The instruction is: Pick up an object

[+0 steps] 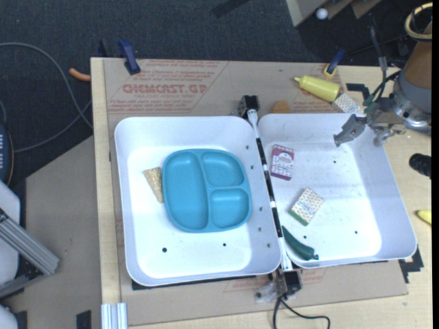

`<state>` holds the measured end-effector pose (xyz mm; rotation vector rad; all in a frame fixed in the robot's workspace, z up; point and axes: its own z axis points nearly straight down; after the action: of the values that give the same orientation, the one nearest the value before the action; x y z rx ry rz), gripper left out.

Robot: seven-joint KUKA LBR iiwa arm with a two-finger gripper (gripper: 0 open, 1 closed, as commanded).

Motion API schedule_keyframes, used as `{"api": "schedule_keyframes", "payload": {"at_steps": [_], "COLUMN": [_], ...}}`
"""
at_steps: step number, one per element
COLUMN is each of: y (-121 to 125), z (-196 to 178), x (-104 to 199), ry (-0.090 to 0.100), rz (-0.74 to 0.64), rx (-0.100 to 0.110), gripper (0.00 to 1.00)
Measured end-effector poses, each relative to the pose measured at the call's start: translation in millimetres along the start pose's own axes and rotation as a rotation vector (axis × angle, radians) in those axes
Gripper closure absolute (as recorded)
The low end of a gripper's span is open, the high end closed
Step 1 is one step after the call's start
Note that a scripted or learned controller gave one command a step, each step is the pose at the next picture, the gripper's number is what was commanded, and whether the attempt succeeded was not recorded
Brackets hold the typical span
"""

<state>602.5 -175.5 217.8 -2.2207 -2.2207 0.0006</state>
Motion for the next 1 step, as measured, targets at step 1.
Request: {"api": "schedule_keyframes", "payload": {"at_steps": [1], "y": [-32.6], "z": [41.7], "x": [58.1], "ry": [0.001], "rz": [-0.001], "rx": [0.001], "gripper": [0.0]}}
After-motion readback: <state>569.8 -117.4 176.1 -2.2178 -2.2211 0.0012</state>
